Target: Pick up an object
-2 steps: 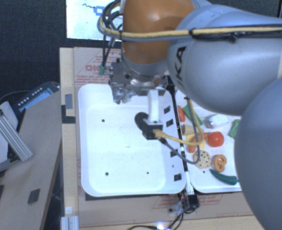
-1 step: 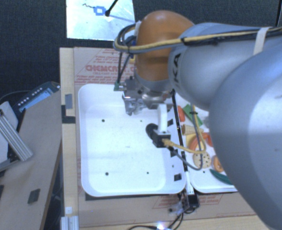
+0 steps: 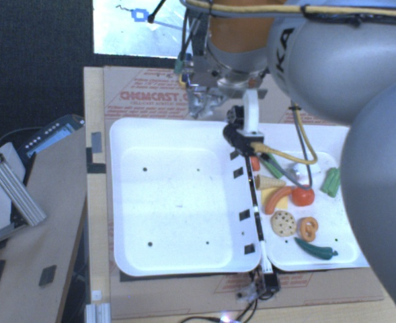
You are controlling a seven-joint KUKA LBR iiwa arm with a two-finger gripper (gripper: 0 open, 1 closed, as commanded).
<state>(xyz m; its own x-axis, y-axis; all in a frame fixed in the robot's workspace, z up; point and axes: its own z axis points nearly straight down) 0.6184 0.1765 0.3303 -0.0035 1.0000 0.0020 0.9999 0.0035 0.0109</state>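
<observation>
Right bin (image 3: 333, 212) of 2 holds tomato (image 3: 303, 196), cookie (image 3: 283, 223), pretzel (image 3: 308, 228) — gripper (image 3: 201, 106) by left bin's (image 3: 177, 207) far rim, whether open unclear.

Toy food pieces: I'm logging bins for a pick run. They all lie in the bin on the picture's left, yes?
No. The camera view shows the toy food pieces, among them the cookie, all lying in the bin on the picture's right, not the one on its left.
</observation>
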